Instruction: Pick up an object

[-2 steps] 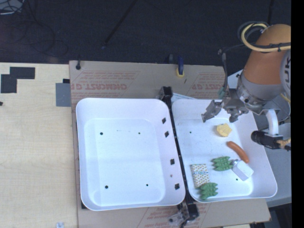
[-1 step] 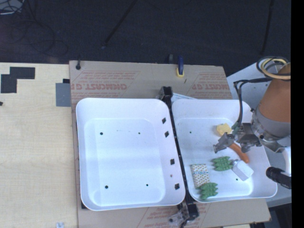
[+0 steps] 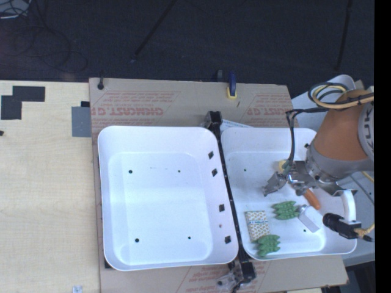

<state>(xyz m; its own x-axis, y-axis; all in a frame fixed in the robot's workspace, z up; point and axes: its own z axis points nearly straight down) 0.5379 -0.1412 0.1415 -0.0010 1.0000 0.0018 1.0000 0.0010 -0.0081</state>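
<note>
Just below the open, empty gripper [image 3: 276, 185] lies a green toy [image 3: 285, 210].

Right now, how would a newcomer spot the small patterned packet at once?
Look in the right bin, near its front wall. The patterned packet lies flat there, between two green toys. It alone is a pale, speckled rectangle; its neighbours are green and lumpy.
</note>
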